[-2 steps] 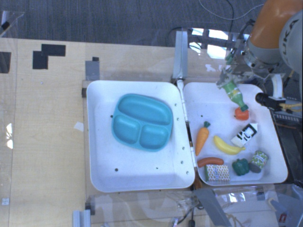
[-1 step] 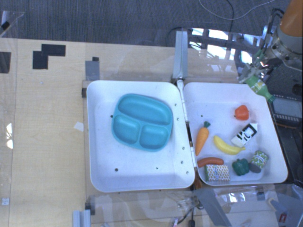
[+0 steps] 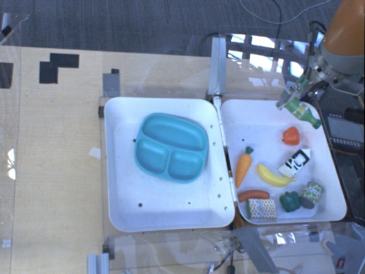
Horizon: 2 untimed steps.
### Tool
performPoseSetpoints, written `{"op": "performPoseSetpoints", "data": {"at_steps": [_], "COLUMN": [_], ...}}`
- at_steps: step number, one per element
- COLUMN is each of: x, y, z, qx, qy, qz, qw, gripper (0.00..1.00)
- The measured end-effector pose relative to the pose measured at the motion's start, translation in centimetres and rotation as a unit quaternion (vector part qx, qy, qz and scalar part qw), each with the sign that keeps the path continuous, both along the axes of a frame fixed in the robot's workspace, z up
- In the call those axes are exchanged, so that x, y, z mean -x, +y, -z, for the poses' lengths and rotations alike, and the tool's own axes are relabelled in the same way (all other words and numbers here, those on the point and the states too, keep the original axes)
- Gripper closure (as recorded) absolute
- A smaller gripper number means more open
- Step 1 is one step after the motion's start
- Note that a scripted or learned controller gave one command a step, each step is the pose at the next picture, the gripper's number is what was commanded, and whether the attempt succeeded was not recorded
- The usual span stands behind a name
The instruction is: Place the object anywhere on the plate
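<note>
A blue three-compartment plate (image 3: 170,131) lies in the left white bin (image 3: 122,210), with nothing on it. At the upper right my gripper (image 3: 296,94) hangs over the back edge of the right bin (image 3: 259,116). It is shut on a green bottle (image 3: 304,113) with a white label. The bottle tilts down to the right from between the fingers and hangs above the bin floor. The plate sits far to the left of the gripper, across the divider between the bins.
The right bin holds a small red-orange pepper (image 3: 291,135), a carrot (image 3: 244,165), a banana (image 3: 274,176), a white and black carton (image 3: 295,162), a sausage (image 3: 253,195), a patterned box (image 3: 262,209), a green pepper (image 3: 290,201) and a small can (image 3: 311,193).
</note>
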<state>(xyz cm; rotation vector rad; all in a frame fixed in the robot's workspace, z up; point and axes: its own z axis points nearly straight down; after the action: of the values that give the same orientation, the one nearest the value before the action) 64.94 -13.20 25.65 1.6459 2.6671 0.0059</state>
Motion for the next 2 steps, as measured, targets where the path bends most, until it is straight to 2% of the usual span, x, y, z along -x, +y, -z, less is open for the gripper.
{"op": "performPoseSetpoints", "data": {"at_steps": [1, 2], "x": [4.1, 0.2], "y": [7.3, 16.7], "z": [6.2, 3.7], "qx": [0.0000, 0.0009], "qy": [0.001, -0.001], "qz": [-0.114, -0.274], "qw": [0.9935, 0.9618], "gripper": [1.00, 1.00]}}
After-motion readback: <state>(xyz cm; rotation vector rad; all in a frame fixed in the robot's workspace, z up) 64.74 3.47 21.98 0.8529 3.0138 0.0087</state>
